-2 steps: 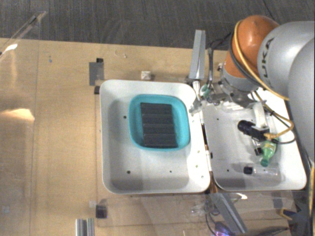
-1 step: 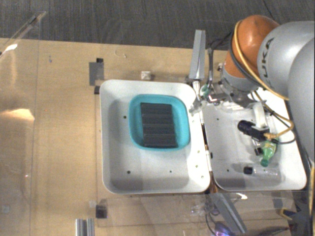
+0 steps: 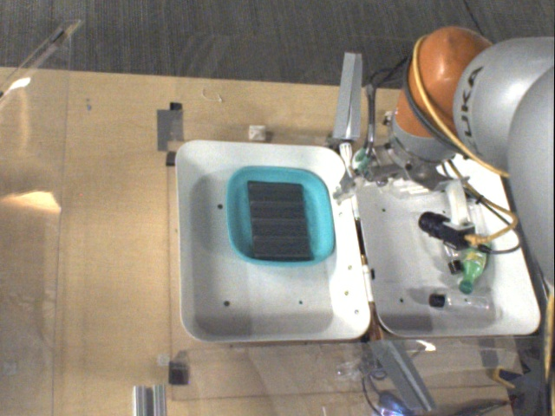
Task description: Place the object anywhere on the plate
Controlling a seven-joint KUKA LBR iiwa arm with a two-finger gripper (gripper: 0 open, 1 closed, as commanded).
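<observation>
Along the lower edge of the frame the wooden bench (image 3: 87, 302) carries a small black block (image 3: 178, 372) near the lower left corner of the left bin (image 3: 204, 310).

That left bin holds a teal plate (image 3: 323, 224) in its upper middle. The dark ridged object (image 3: 279, 220) lies flat on the plate, well inside its rim and covering most of its centre.

The right bin (image 3: 512, 319) touches the left one along their shared edge. A small black piece (image 3: 436, 300) sits on its floor toward the lower middle. Above it are a black fitting (image 3: 442, 228) and a green fitting (image 3: 470, 272) with yellow cables; whether these rest on the bin floor or hang from the arm cannot be told.

The pincer (image 3: 351, 170) shows at the upper end of the shared edge, just right of the plate's upper right corner. The dark ridged object lies to its lower left, apart from it. Whether the pincer is open or closed cannot be told.

The grey arm (image 3: 512, 94) with its orange band (image 3: 442, 63) fills the upper right, over dark carpet (image 3: 217, 16) at the top.
</observation>
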